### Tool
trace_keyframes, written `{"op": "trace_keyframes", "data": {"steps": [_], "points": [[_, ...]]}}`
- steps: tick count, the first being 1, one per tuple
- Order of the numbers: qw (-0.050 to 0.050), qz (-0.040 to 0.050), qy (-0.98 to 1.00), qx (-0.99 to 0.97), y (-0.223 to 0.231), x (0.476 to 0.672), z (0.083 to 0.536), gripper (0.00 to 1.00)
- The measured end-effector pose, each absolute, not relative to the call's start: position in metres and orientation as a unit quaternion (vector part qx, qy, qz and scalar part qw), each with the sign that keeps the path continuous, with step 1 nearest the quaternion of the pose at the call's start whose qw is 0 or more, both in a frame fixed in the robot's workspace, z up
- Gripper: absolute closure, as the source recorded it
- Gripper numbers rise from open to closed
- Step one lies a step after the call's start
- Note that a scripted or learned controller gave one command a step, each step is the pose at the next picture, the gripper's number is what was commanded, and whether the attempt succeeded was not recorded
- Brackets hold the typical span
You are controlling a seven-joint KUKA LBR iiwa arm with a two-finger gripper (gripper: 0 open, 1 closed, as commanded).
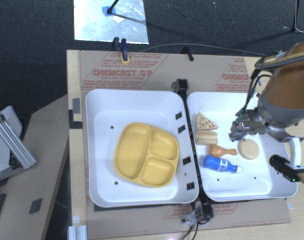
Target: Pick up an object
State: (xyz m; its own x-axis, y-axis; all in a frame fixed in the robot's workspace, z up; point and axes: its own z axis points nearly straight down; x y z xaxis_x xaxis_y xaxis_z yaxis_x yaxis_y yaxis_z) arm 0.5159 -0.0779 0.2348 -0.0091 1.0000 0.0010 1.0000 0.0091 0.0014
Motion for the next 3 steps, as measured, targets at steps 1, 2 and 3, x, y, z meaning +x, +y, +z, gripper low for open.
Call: {"op": "trace_keyframes", "data": {"steps": [1,2,3], "points": [[0.001,0.0014,0.71,0.704,-0.027,0.517,0.243,1.0],[-0.001,0.0007,0.711,0.704,0.03,0.519,0.229,1.0],[0.0,0.0016,0.711,0.703,0.086,0.523,0.238,1.0]]}}
